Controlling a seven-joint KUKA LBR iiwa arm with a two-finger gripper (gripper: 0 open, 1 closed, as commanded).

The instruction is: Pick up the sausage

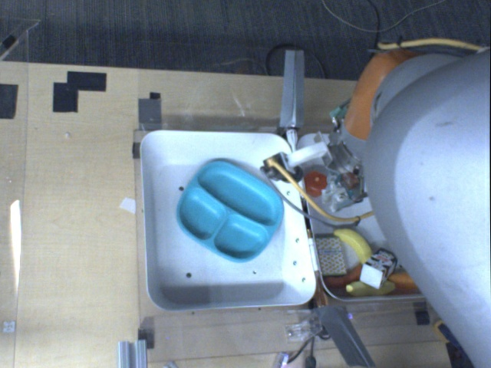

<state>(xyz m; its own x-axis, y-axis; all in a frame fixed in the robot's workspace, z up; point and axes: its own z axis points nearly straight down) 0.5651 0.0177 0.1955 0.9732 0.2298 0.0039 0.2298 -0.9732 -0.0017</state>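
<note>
My gripper [338,179] hangs low over the far end of the right bin [331,291], under the orange band and the grey arm. Just left of it lies a small red round piece [315,182]. An orange-brown piece [403,283] that may be the sausage shows at the bin's near end, half hidden under the arm. The gripper is well apart from it, further back in the bin. I see nothing held in the gripper.
The left bin [165,282] holds a blue divided plate [229,209]. In the right bin lie a banana [354,242], a grey mesh block [331,257], a white cube [375,271] and a yellow piece [367,288]. A yellow cable [301,191] crosses the bins' shared wall.
</note>
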